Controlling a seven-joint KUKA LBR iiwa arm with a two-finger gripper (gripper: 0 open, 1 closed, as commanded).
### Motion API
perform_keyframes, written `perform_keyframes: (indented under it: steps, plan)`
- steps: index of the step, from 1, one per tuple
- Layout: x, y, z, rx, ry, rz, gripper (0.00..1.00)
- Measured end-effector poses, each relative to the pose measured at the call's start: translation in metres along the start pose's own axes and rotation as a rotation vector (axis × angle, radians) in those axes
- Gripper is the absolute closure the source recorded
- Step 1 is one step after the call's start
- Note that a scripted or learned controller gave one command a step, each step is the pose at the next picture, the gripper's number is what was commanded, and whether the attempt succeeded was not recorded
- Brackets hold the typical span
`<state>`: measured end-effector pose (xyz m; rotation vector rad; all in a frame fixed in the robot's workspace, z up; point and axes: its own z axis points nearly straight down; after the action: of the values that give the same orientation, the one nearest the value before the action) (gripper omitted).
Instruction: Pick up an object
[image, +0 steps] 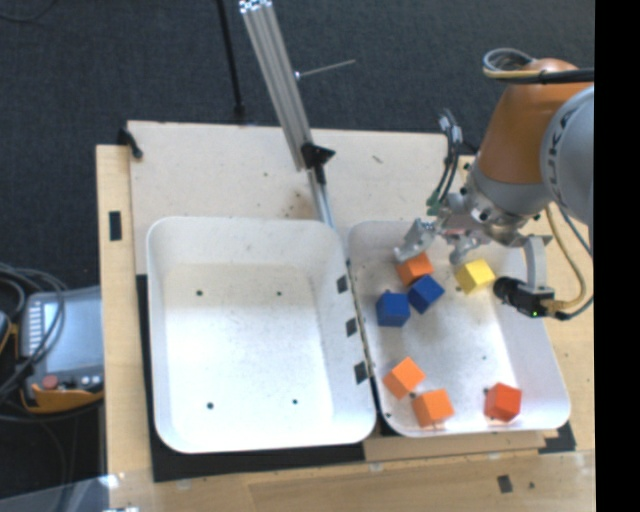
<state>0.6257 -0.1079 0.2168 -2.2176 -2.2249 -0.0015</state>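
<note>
The right bin (530, 340) holds several small blocks. An orange block (414, 267) and a yellow block (475, 275) lie near its back, with two blue blocks (426, 292) (392, 308) just in front of them. Two more orange blocks (405, 376) (433, 406) and a red-orange block (503, 401) sit near the front rim. My gripper (441, 245) hangs over the back of this bin, open, its fingers spread above the gap between the orange and yellow blocks. Nothing is between the fingers.
The left bin (160, 300) lies beside the right one, across a shared middle rim. A slanted metal post (285, 90) rises behind the bins. A black cable connector (520, 295) hangs from the wrist over the right bin's right side.
</note>
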Motion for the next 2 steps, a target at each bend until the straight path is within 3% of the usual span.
perform_keyframes:
  steps: [1,2]
  plan:
    - [0.000,0.000,0.000,0.000,0.000,0.001,0.00]
    - [-0.005,0.007,0.046,0.004,-0.003,0.004,0.00]
